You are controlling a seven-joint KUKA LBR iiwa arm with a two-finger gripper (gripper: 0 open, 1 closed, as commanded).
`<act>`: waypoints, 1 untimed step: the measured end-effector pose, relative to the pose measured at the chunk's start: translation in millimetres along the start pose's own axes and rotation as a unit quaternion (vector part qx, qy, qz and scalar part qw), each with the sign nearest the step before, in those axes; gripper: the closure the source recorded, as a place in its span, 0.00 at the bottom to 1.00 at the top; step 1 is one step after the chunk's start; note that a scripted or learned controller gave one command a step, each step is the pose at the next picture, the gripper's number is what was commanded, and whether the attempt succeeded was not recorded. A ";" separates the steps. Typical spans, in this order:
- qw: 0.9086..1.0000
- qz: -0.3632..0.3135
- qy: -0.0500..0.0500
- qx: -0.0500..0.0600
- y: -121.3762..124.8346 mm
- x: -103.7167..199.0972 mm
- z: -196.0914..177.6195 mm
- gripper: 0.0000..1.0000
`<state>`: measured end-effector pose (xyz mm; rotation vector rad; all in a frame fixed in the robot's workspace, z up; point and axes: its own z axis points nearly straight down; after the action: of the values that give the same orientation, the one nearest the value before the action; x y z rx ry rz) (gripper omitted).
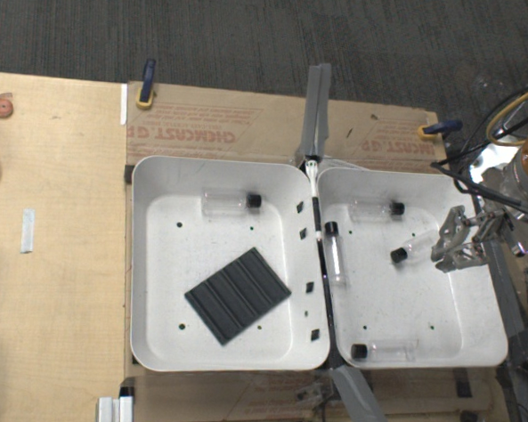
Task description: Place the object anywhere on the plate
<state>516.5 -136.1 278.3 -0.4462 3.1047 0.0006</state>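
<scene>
1. Vial (404,253): a short clear tube with a black cap at its left end. It lies on its side, slightly tilted, on the floor of the right bin (469,352), in the upper right part.
2. Gripper (443,250): bare metal, hanging over the right bin just to the right of the vial. The view does not settle whether it touches the vial, nor whether it is open or closed. Nothing is seen held in it.
3. Plate (238,295): a dark, flat rectangle with raised ribs running lengthwise. It lies turned at a slant near the middle of the left bin (140,269), well apart from the vial.
4. Room around the plate: bare white floor on every side, and its corners stand off the bin walls.
5. Other tubes: longer clear tubes with black caps lie along the bin edges.
   - One tube (229,201) by the far wall of the left bin.
   - One tube (376,208) by the far wall of the right bin.
   - One tube (333,252) along the right bin's left wall.
   - One tube (382,352) by its near wall.
6. Bins: shallow white plastic with rounded corners and raised rims, and their inner rims meet along the centre line.
7. Bench: pale wood, with a brown cardboard sheet (216,127) under the bins held by blue clamps (147,83) at the far edge.
</scene>
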 end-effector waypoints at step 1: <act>0.997 -0.078 0.001 -0.001 103.2 -45.6 1.9 1.00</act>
<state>531.2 -24.2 276.6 -0.6888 3.0619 0.0021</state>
